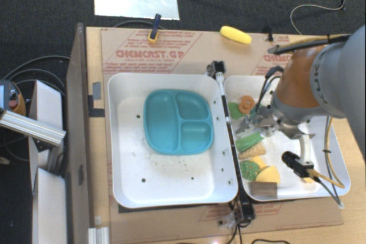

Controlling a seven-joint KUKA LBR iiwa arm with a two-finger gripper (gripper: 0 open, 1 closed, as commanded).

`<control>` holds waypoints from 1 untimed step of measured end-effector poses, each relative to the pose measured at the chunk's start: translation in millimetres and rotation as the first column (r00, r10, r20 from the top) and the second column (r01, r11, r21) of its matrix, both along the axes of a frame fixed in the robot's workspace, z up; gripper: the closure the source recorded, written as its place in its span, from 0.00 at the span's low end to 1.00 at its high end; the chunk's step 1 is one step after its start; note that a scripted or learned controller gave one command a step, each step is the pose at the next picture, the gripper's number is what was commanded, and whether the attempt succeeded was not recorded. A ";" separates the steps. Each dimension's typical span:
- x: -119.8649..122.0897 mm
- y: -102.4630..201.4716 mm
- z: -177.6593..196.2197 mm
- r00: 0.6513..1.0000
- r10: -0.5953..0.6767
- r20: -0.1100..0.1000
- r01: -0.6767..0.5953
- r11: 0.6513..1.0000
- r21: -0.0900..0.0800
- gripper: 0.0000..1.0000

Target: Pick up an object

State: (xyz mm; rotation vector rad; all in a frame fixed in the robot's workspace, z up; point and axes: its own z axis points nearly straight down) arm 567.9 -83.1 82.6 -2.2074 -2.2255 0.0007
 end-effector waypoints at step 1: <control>78.2 -35.0 3.2 1.000 -0.003 0.014 0.003 1.000 -0.008 0.00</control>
